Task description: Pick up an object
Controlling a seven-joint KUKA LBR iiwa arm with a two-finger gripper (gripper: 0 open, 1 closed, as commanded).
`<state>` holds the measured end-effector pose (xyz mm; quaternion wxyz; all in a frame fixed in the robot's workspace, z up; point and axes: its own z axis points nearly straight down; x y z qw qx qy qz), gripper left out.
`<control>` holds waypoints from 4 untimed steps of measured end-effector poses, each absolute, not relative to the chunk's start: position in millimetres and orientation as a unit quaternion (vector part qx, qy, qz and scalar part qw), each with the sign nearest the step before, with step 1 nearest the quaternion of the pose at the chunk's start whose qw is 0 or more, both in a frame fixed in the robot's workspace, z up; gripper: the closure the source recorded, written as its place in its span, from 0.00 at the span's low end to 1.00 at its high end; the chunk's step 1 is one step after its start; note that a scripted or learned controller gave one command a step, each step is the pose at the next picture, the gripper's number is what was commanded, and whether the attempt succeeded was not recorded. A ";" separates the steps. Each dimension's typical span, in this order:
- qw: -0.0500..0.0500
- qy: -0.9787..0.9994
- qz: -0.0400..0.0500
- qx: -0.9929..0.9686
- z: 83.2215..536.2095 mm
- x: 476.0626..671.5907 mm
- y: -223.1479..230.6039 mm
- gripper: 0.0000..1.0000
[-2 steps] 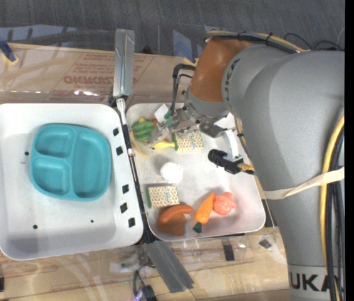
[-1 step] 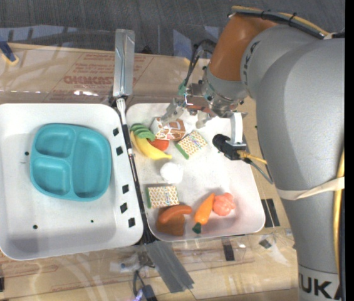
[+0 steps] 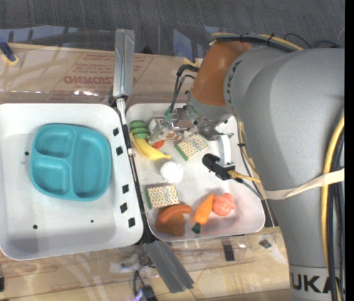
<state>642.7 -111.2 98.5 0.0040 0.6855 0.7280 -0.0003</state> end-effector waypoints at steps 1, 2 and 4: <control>0.003 0.729 -0.002 0.685 109.0 642.8 -111.3 1.00; 0.004 0.798 0.002 0.602 98.7 624.0 -165.5 1.00; 0.000 0.775 0.000 0.632 92.5 657.6 -169.9 1.00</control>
